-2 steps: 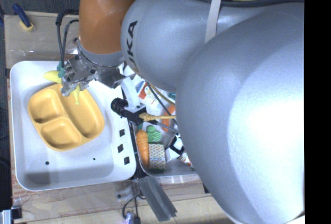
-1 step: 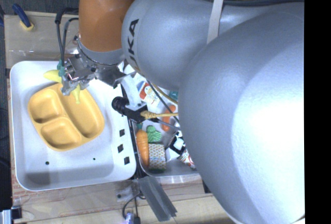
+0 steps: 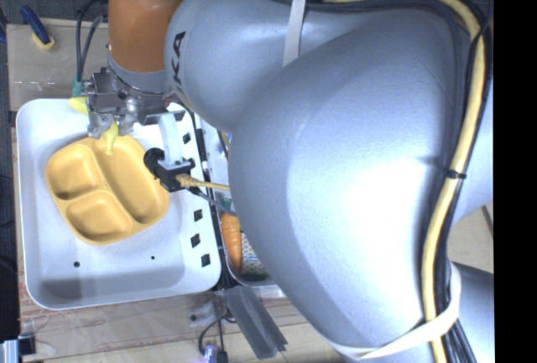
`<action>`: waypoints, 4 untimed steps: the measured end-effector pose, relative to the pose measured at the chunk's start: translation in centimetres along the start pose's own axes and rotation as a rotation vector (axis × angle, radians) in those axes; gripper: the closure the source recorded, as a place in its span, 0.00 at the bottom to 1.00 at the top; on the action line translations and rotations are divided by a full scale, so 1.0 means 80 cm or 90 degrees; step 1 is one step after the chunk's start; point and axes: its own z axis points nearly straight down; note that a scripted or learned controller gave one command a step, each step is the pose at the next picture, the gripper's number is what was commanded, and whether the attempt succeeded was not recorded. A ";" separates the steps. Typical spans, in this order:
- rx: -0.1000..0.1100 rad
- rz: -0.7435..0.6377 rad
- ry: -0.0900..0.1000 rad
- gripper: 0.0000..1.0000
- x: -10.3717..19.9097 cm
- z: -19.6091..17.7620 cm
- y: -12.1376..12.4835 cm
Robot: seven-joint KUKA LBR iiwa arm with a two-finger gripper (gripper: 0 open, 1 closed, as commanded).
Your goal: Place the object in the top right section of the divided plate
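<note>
The claw [image 3: 107,128] holds a small yellow object [image 3: 110,137] over the divided plate [image 3: 105,189], top edge; release follows.

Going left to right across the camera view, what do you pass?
Blue-handled tool on the bench → yellow divided plate in the left white bin → gripper over the plate's upper edge → orange carrot-like object → big grey arm.
</note>
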 end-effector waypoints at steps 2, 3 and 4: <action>0.000 -0.390 0.000 1.00 0.012 0.033 0.035; 0.003 0.064 0.000 1.00 -0.021 0.002 0.002; 0.000 -0.196 0.000 1.00 0.009 -0.005 0.011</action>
